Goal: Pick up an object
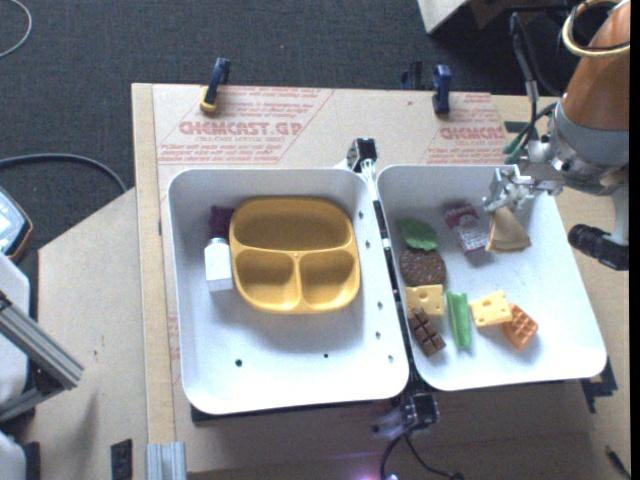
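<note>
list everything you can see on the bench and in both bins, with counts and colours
bins: 2, white, side by side on the bench
divided tray: 1, yellow, left bin
small bottle: 1, white, left bin, touching tray's left edge
dark purple item: 1, left bin, behind the bottle
leaf: 1, green, right bin
round patty: 1, brown, right bin
cheese pieces: 2, yellow, right bin
chocolate bar: 1, brown, right bin
bean pod: 1, green, right bin
waffle: 1, orange, right bin
packet: 1, red and white, right bin
tan wedge: 1, right bin
clamps: 2, bench's far edge
arm: 1, grey and orange, right
gripper: 1, above the tan wedge

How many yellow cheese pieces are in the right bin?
2. One cheese wedge sits near the bin's left wall, below the brown patty; the other cheese piece lies beside the orange waffle. Others may be hidden.
</note>
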`<state>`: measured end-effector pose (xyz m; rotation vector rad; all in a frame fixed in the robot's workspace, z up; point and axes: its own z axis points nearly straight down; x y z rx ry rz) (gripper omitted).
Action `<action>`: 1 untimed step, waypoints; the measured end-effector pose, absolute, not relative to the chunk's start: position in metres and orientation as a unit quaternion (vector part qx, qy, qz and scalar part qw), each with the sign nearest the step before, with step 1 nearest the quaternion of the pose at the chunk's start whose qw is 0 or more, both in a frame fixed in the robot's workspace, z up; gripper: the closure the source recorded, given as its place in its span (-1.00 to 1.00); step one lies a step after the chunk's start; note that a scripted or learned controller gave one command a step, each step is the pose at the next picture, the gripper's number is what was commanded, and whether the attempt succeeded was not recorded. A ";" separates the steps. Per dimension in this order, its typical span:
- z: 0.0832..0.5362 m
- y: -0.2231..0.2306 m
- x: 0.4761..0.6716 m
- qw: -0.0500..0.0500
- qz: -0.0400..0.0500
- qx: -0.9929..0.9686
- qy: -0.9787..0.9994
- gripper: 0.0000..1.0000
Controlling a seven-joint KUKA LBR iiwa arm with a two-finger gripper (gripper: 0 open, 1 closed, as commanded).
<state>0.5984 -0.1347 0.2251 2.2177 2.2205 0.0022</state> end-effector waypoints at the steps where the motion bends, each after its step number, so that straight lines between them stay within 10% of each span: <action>1: 0.224 -0.092 0.598 -0.001 0.000 0.706 0.709 1.00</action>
